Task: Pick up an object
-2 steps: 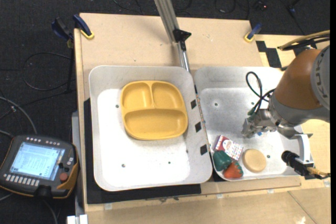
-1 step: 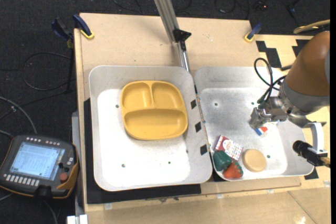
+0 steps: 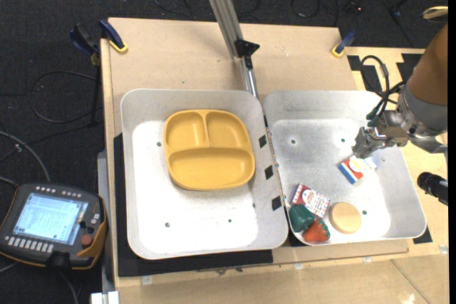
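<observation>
Carton (image 3: 352, 169), red-blue-white: lies flat in right bin (image 3: 399, 221), mid-floor, apart from items at near edge. Gripper (image 3: 365, 147): directly above its far end; finger state cannot be told. Step: approach. Next: descend, close across carton.

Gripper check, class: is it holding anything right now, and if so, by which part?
It cannot be told. The gripper sits low in the right bin, directly above the small red, white and blue packet, with no visible grasp.

arm (image 3: 434, 92) cut off at right edge, pincer (image 3: 365, 146) partly covering small carton (image 3: 352, 169)
</observation>
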Motion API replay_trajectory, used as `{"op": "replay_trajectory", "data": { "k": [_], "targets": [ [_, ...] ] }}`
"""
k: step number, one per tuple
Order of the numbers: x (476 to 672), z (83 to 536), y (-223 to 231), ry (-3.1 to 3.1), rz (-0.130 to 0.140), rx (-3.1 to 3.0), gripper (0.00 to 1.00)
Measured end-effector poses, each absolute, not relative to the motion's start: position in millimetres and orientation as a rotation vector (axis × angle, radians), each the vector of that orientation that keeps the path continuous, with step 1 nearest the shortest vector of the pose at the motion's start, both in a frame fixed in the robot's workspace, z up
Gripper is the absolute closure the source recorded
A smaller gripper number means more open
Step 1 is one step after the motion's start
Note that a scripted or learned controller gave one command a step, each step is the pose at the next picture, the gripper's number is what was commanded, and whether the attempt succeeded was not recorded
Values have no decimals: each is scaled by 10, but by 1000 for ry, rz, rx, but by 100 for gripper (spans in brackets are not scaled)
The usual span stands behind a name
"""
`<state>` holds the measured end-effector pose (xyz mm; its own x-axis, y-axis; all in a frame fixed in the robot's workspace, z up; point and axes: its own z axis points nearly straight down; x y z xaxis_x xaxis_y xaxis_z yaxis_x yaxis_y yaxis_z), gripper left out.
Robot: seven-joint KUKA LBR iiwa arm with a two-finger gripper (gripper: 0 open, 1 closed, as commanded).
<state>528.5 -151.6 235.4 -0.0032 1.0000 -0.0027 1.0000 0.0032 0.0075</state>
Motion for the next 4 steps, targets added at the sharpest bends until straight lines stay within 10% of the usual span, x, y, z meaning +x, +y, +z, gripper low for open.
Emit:
{"op": "replay_trajectory", "data": {
  "k": [4],
  "targets": [
    [5558, 2515, 117, 2231, 3, 2213, 100]
  ]
}}
